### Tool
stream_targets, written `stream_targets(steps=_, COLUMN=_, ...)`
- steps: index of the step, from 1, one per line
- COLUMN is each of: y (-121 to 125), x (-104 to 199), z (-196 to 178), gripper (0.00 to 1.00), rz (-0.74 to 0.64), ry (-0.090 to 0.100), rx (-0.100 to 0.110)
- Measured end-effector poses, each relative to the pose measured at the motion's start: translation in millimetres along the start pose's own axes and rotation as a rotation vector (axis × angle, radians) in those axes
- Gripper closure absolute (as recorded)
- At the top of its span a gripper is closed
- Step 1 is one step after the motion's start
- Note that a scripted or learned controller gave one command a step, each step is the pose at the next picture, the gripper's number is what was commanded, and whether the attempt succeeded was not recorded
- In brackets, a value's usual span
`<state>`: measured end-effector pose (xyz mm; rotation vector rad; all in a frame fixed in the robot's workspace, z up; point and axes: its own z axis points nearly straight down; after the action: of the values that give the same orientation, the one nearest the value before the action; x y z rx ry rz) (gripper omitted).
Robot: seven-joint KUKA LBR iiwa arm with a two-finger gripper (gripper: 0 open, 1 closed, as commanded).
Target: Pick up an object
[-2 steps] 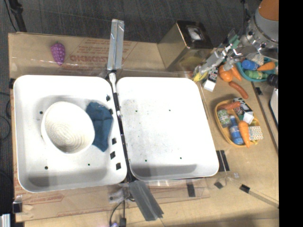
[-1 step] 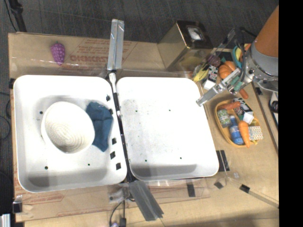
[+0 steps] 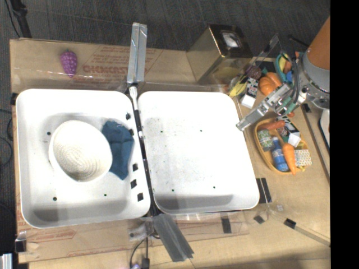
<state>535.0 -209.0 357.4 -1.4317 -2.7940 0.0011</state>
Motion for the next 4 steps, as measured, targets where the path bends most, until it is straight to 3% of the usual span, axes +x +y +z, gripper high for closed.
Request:
stream_targets(steps=1, y=-26.3, x=18.1, z=9.8, gripper=0.00, rz=-0.103, ry=-0.001, rx=0.000)
stream_targets(steps=2, y=21.6, x=-17.2, z=-5.3, gripper=0.00, rz=0.074, ry=-0.004, rx=-0.001)
stream_targets(steps=3, y=22.6, x=-17.2, z=-16.1, gripper=1.00, rz=0.069, ry=-0.006, rx=-0.001)
stream_targets(steps=4, y=22.6, x=-17.2, z=-16.2, gripper=0.00, rz=0.069, ry=-0.006, rx=-0.001)
